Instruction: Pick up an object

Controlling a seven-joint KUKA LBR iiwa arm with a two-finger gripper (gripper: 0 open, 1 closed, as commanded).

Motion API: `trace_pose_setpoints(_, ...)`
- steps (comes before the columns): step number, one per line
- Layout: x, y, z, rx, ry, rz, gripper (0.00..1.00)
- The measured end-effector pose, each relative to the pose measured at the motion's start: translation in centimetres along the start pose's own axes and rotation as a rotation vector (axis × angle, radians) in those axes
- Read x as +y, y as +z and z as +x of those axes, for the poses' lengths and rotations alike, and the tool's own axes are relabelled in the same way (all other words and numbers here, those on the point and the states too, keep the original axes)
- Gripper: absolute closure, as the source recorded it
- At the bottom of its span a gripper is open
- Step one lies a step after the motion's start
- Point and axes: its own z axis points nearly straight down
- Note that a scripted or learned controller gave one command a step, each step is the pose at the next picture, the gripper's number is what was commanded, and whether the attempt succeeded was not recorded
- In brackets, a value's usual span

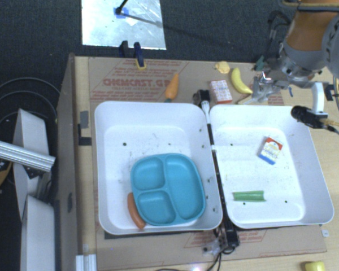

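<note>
Down at the left bin's (110,123) near edge sits a blue divided plate (167,188), with an orange sausage (135,210) touching its left rim. Across in the right bin (305,151), a green stick (248,196) lies near the front and a small carton (270,150) toward the far right. Beyond the far rim hovers the gripper (264,88), just beside a banana (239,81); whether the jaws are open, I can't tell.

Gripper (264,88): above right bin's (313,168) far rim
Banana (240,81): just left of it
Small carton (270,150): nearer camera, below it
Green stick (248,196): farther below
</note>
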Motion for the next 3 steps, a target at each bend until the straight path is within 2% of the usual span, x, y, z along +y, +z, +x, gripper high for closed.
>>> trace_pose_setpoints(1,0.0,0.4,1.2,-0.001,-0.001,0.002,1.0)
trace_pose_setpoints(2,-2.6,-2.2,-1.1,-0.001,0.006,0.001,1.0)
trace_pose_setpoints(3,0.1,-1.5,-3.5,-0.002,0.006,-0.001,1.0)
